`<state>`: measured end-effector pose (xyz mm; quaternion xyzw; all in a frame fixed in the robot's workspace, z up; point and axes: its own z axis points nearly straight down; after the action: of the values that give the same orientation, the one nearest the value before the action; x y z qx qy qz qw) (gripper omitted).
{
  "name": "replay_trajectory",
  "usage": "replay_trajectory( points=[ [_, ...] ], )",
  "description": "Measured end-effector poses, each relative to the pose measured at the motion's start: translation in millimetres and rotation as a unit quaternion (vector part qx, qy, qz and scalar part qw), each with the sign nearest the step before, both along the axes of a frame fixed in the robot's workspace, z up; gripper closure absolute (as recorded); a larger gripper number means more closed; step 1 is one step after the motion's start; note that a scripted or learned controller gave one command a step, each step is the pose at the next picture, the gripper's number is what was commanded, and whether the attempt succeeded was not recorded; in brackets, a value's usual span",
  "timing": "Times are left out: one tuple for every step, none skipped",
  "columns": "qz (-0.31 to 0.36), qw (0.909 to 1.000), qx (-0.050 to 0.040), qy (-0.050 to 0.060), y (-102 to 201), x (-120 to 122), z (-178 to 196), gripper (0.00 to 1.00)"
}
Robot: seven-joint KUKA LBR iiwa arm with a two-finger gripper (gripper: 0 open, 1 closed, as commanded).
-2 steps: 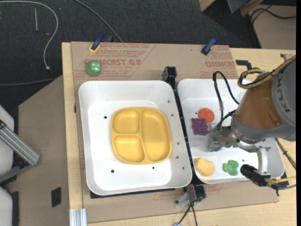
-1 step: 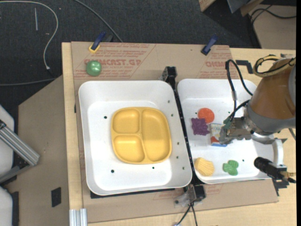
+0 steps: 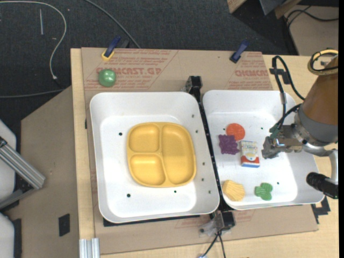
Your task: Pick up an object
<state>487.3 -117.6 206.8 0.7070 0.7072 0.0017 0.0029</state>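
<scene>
right bin [image 3: 215, 107] | clutter: orange disc [image 3: 235, 130], purple piece [image 3: 228, 144], small carton [image 3: 249, 153] bunched mid-floor | open: floor behind the disc | front edge: yellow piece [image 3: 233, 190], green piece [image 3: 263, 191]

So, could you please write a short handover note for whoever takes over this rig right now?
Gripper: above the right bin, beside the small carton; nothing visibly held.
Right bin also holds: orange disc, purple piece, yellow ridged piece, green piece.
Left bin: yellow divided plate.
Green ball lies on the cardboard outside the bins.
Done: no pick yet.
Left: grasp and lift one object.
</scene>
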Motion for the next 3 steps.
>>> replay_trajectory(
  points=[
    [0.001,1.0,0.0004,0.0,8,-3,49,1.0],
    [0.003,1.0,0.0029,0.005,69,-2,35,1.0],
    [0.004,1.0,0.0028,0.005,131,-5,26,1.0]
  ],
)
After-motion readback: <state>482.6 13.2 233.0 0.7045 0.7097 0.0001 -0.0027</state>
